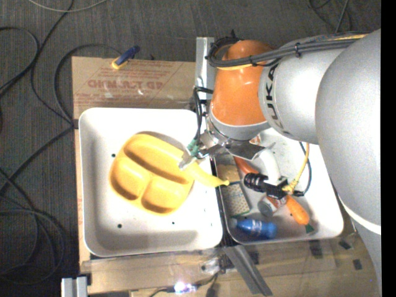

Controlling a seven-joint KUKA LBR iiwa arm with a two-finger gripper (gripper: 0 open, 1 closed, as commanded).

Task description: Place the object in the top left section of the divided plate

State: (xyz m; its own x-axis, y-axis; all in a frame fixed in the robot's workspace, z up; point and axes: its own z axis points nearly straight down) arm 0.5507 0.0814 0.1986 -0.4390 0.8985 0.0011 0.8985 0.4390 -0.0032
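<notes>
**Banana carried over the plate's edge, not yet set down**

From the camera view above the bench, the gripper (193,153) sits at the right rim of the yellow divided plate (151,181), which lies in the left bin (93,228). Its fingers look narrowed around the stem end of a yellow banana (207,176); the fruit runs down and to the right from the fingertips, its far tip reaching the wall between the two bins. It does look held, though the grip area is small and partly shadowed, so I would not swear to how firm it is.

My reading is that the carry step is in hand: the object is up and near the plate but not in any section. The plate lies turned at an angle, so the top left section seems to be the long compartment on the far upper-left side, beyond where the gripper is. The next move calls for travel leftward and up across the plate, then a lowering and release inside that section's ridges.

The arm comes in from the right, its orange band (238,91) directly above the wrist, pointing steeply down. The right bin (331,224) holds a carrot (297,210), a blue object (257,228) and other small items.
</notes>
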